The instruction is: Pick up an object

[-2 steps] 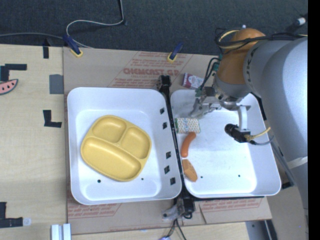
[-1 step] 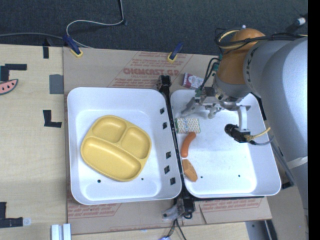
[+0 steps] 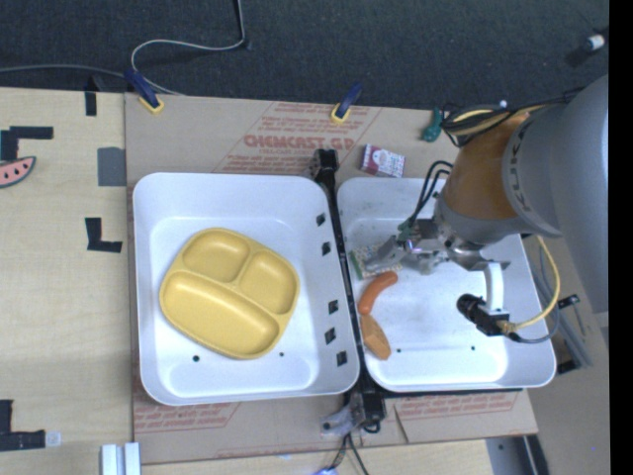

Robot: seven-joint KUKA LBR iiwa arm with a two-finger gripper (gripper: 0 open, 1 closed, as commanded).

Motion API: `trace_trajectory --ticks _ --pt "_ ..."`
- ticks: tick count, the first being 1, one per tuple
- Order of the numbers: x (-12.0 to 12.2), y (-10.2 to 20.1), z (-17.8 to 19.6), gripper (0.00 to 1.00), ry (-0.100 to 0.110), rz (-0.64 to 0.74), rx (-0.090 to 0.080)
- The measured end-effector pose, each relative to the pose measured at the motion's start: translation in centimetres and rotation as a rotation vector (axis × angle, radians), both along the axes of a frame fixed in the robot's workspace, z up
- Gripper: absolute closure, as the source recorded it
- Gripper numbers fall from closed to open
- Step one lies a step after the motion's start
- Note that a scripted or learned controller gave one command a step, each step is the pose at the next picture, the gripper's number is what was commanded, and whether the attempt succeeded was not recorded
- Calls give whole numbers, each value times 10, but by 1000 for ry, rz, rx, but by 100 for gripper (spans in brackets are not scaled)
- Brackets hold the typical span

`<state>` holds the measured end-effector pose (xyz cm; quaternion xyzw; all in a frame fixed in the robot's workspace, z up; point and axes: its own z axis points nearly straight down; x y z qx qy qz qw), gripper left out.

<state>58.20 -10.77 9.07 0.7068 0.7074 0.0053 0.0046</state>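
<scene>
The right bin [image 3: 495, 364] holds an orange hot dog [image 3: 377, 290] lying at a slant, with a tan piece [image 3: 376, 337] just below it near the bin's left wall. A small grey-green object [image 3: 373, 258] lies above the hot dog. My gripper [image 3: 415, 245] reaches down into the right bin, just right of the grey-green object and above the hot dog's upper end. Its fingertips are hidden among the metal parts of the wrist. A yellow divided plate [image 3: 229, 291] lies in the left bin [image 3: 168, 196].
A black divider with clips [image 3: 334, 295] runs between the two bins. A small red and white packet [image 3: 381, 160] lies on the cardboard behind the right bin. Yellow and black cables [image 3: 514, 325] loop over the right bin's right side.
</scene>
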Motion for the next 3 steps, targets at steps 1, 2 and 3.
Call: trace_trajectory --ticks 1,2,3 --pt "2 1 12 100 -7 1 2" --pt "1 2 10 0 -1 2 3" --pt "-53 12 -4 0 10 0 -2"
